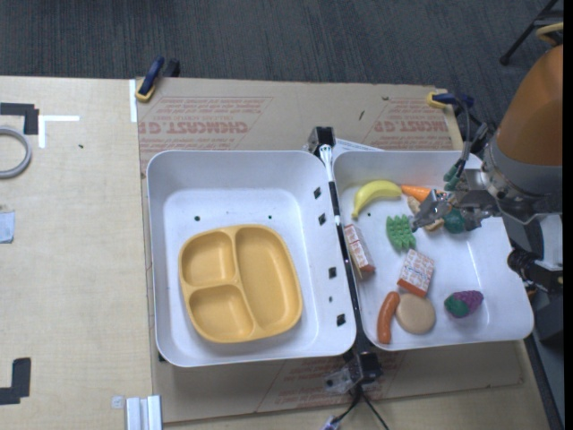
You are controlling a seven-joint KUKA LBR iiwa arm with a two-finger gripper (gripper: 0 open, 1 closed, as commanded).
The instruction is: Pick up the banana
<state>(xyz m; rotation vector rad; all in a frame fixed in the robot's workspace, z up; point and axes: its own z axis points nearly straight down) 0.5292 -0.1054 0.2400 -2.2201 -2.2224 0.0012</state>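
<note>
The banana (pixel 376 193) lies in the right bin (pixel 501 325), in its upper left part, near the divider between the two bins. It curves like an arch, one end pointing down toward the divider, the other end reaching right toward a carrot (pixel 414 191) that sits just beside it. Below the banana and a little right lies a green leafy toy (pixel 400 232); below the banana and left, along the bin wall, lies a small brown box (pixel 358 250).

The gripper (pixel 436 209) hangs to the right of the banana, beyond the carrot, low over a pale piece of toy food. Its dark fingers point left toward the banana, and I cannot tell how wide they stand; nothing is visibly held between them.

The banana looks like a plastic play-food piece, so I judge it light, stiff and hollow, with a smooth, somewhat slippery skin. It should not bruise or crush under a modest squeeze, but a rounded, glossy body may squirt out of two narrow fingers. The best hold appears to be across the thick middle of the arch, fingers closing on its two long sides, not on the tapered ends. The carrot near the banana's right end leaves little room there, so the middle or the left half seems safer.
</note>
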